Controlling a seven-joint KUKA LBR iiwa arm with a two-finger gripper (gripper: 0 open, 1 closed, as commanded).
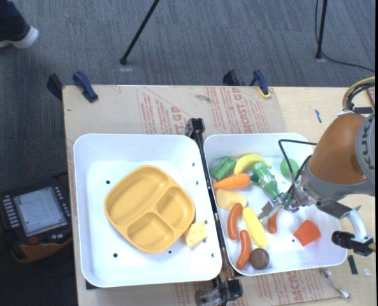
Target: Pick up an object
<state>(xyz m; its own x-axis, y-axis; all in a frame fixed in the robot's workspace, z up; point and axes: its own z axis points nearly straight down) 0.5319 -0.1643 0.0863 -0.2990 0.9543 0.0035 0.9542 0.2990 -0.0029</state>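
Observation:
The right bin (284, 140) holds several toy foods. My gripper (273, 206) hangs low over the middle of this bin, reaching in from the right under the orange wrist band (343, 153). It sits just above a small red sausage (273, 222) and beside a green bottle-shaped piece (265, 181). Close by lie a yellow corn piece (255, 227), a carrot (232, 182), a pale yellow lump (229, 199) and a red-orange block (307, 233). I see nothing lifted off the bin floor.
A banana (249, 162), a green pepper (222, 167), a green ball (289, 168), two longer red sausages (234, 220) and a brown ball (259, 258) share the right bin. The left bin (93, 152) holds a yellow divided tray (150, 208) and a cheese wedge (196, 234).

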